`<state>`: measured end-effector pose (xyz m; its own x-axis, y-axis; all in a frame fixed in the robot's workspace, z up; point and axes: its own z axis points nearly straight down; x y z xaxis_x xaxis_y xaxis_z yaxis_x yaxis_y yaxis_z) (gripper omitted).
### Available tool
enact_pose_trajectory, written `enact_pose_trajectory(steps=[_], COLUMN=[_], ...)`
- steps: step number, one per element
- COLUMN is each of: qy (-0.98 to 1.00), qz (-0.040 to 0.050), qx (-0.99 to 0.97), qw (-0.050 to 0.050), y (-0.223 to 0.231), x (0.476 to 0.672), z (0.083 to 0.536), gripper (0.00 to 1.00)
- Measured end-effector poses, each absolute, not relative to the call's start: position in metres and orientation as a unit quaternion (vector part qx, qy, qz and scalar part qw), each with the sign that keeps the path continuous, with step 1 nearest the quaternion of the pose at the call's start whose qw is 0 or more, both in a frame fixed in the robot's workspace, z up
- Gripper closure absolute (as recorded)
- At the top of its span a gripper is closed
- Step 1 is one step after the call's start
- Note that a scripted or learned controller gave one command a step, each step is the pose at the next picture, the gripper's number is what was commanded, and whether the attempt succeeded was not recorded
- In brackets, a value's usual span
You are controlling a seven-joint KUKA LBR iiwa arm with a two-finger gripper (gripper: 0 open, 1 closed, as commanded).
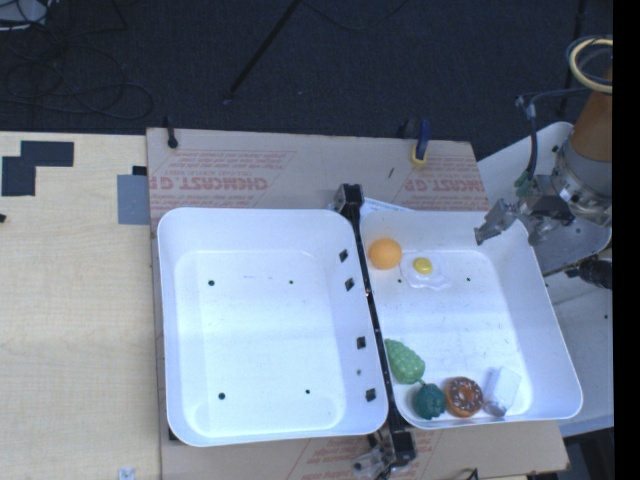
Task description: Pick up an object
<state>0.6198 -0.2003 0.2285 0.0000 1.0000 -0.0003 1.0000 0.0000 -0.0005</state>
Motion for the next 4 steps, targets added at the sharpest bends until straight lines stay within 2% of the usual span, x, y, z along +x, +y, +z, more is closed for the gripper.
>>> enact_pose_trajectory(steps=[1, 2, 3, 4], qy=[-0.708, -0.709, -0.710, -0.709], qz=[-0.0010, -0.0038, -0.0037, -0.0011], qx=[-0.706, -0.705, -0.704, -0.705], qw=[-0.001, -0.005, -0.003, -0.001], y=[-0.180, -0.146, -0.057, 0.000], x=[0.645, 0.645, 0.645, 0.634], z=[0.268, 0.391, 0.491, 0.541], gripper=[0.00, 0.00, 0.00, 0.00])
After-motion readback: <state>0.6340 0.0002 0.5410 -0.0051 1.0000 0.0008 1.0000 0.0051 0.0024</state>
